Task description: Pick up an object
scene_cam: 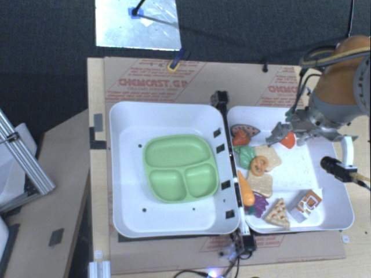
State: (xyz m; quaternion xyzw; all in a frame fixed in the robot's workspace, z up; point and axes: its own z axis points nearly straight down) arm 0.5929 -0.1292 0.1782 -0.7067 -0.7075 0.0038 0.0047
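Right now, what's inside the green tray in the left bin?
The green tray shows three bare compartments with no item in them. It lies flat in the left bin, so whatever is beneath the tray is covered.

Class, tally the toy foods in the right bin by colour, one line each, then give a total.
Red: 2, watermelon slice, red piece
Green: 1
Orange: 2, pretzel, carrot
Tan: 3, breads, pizza
Purple: 1
White: 1, carton
Total: 10
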